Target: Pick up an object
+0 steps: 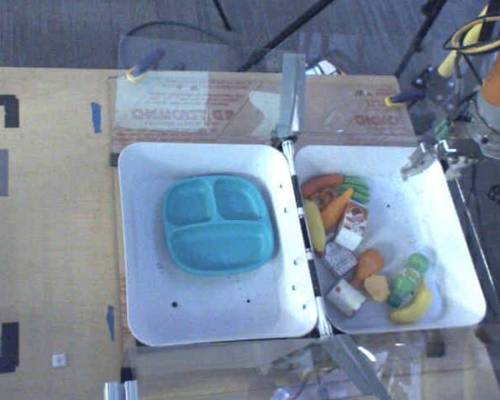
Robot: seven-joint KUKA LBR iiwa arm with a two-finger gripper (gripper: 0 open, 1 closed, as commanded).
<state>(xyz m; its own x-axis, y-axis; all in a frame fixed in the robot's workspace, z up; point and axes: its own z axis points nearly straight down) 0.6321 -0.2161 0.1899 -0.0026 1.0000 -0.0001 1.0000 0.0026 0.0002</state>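
My claw (423,160) hangs above the right bin's (450,223) far edge; its spread I cannot tell.

Colours, placed from the silver-grey gripper (433,158) at the white right bin's (462,240) upper rim. Left of it: green beans (357,190), an orange carrot (335,209). Below-left: a yellow corn cob (315,226), a red-and-white packet (340,259). Below: a green bottle (408,275), a yellow banana (413,307). Far left: a teal divided plate (220,223) in the white left bin (142,248). The bench (50,223) is tan with black marks.
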